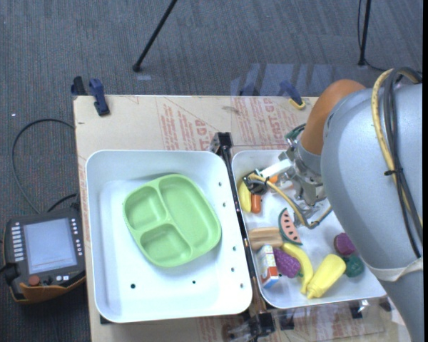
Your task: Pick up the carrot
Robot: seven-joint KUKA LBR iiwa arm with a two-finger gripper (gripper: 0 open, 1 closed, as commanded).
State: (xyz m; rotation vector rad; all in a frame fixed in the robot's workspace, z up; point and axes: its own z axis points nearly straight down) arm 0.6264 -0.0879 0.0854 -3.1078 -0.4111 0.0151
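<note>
The carrot (256, 204) is a small orange piece lying at the left side of the right bin (357, 287), right beside a yellow piece (245, 194). My gripper (308, 206) hangs over the middle of that bin, to the right of the carrot and just above a watermelon slice (289, 226). A gap separates it from the carrot, and nothing shows between its fingers. The arm's grey body hides the bin's right side.
The right bin also holds a bread roll (265, 236), a small carton (269, 266), purple grapes (288, 263), a banana (300, 256), a yellow squash (325, 275) and a purple piece (344, 244). A green divided plate (171, 219) lies in the left bin (107, 276).
</note>
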